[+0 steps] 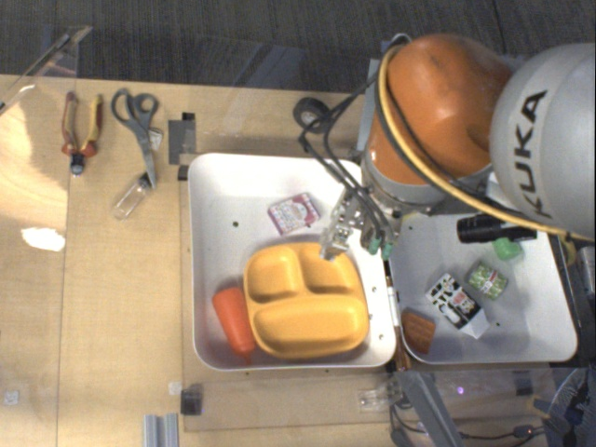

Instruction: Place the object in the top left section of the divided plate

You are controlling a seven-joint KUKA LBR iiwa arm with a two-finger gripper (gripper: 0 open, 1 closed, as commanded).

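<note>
A yellow divided plate (303, 317) lies in the left bin (219, 222), with two small sections at the back and one large section at the front. My gripper (338, 238) hangs over the plate's back right corner, just above the top right section. A small pink packet (293, 212) lies on the bin floor behind the plate, left of the gripper. An orange carrot-like piece (233, 321) rests against the plate's left side. Something small and green (373, 245) shows by the gripper's right side; I cannot tell what it is.
The right bin (549, 333) holds a black-and-white packet (454, 301), a green-and-white can (487, 279), a green piece (507, 247) and a brown piece (418, 331). Scissors (140, 128) and pliers (79, 130) lie on the bench at the back left. The arm covers the bins' shared wall.
</note>
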